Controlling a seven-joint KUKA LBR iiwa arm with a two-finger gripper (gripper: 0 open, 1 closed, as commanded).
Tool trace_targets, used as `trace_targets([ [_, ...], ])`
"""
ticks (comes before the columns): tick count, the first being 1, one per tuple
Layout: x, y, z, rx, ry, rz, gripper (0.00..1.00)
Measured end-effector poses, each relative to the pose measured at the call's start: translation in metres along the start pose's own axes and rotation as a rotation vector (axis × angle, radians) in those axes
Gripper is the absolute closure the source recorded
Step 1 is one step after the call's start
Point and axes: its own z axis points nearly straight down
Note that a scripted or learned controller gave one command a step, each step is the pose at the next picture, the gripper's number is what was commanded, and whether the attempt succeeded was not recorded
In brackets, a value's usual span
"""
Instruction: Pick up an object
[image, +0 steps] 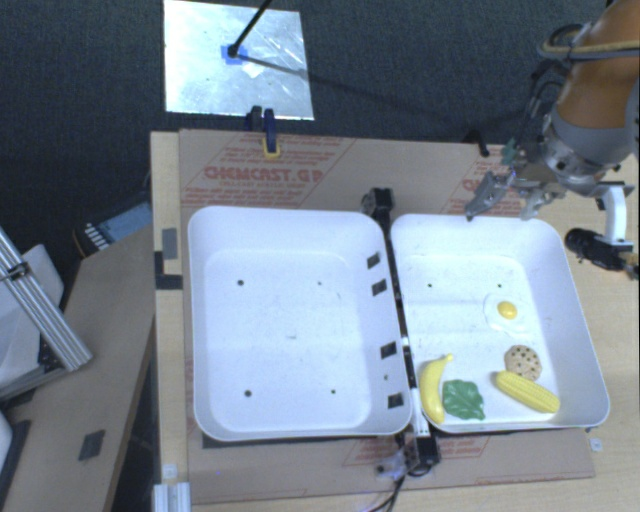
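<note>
While the gripper (510, 198) hung above the far rim of the right bin (570, 300), its two fingers (484, 197) stood spread apart with nothing between them. One finger pointed down and to the left in the camera view, toward the bin's far left corner; the other sat nearer the wrist on the right. Neither touched the bin or any object. Above the fingers rose the grey wrist, then the orange band (600, 85) of the arm (590, 120), which entered from the upper right.

The right bin held five objects, all grouped in its near half, well apart from the gripper. A fried egg (506, 310) lay flat near the middle of the bin's right side. A cookie (522, 361) lay just nearer the camera than the egg. A corn cob (527, 392) lay next to the cookie, on its near side, angled toward the near right corner. A banana (433, 388) lay along the near left wall, beside the divider between the bins. A green leaf (463, 399) lay against the banana's right side, between banana and corn.

The left bin (215, 330) stood beside the right one, their inner rims joined by black clips. Both bins rested on a brown board (300, 165). Beyond the board, a silver sheet (238, 58) lay on the dark floor.
</note>
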Motion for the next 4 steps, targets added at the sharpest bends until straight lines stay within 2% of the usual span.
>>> trace_targets([
  [1, 0.08, -0.009, -0.198, -0.018, 0.0, -0.008, 0.0],
  [2, 0.079, -0.096, -0.269, -0.005, 0.001, -0.003, 0.0],
  [3, 0.08, -0.161, -0.264, 0.0, 0.001, -0.002, 0.0],
  [4, 0.08, -0.158, -0.276, -0.005, 0.0, -0.006, 1.0],
])
